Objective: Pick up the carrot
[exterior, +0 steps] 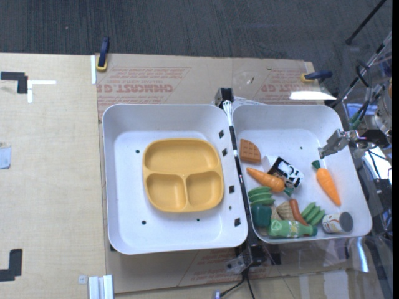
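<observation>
Two orange carrots lie in the right bin [293,120]. One carrot [328,185] with a green top lies near the bin's right wall, pointing toward the front. The other carrot [266,179] lies near the bin's left side, next to a black and white toy [287,172]. My gripper [326,149] reaches in from the right over the bin's right rim. It sits just above and behind the green top of the right-hand carrot, apart from it. Nothing is held in it.
A brown waffle toy [250,151] lies behind the left carrot. Green vegetables [260,196], a green bottle [289,230] and a small can [337,222] crowd the right bin's front. The left bin [118,167] holds a yellow divided plate [183,174].
</observation>
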{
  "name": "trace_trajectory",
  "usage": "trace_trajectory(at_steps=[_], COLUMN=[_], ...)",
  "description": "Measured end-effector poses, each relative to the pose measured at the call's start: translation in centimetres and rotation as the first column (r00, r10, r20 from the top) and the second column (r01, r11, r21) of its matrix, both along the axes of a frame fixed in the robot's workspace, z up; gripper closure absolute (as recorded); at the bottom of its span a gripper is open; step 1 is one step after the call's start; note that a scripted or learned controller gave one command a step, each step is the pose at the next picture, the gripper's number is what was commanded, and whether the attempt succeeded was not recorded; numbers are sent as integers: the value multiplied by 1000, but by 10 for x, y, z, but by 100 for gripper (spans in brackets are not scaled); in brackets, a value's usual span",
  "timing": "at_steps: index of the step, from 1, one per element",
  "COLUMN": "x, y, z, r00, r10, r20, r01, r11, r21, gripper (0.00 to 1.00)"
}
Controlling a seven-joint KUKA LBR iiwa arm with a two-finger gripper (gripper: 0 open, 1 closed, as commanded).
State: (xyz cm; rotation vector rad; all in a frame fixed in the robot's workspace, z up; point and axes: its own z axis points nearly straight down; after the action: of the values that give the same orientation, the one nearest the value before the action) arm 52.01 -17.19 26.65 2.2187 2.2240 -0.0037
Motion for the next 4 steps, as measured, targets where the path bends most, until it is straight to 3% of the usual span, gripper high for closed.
trace_trajectory(at_steps=[1,2,3,4], x=[4,5,-42,-27], y=[-31,-32,-38,11], z=[-149,-140,-175,-175], r00=[999,998,980,997], r10=[-50,-54,201,-80], r20=[15,18,2,4], r01=[50,54,-201,80], r11=[999,999,980,997], r21=[0,-4,2,1], gripper=[0,100,100,100])
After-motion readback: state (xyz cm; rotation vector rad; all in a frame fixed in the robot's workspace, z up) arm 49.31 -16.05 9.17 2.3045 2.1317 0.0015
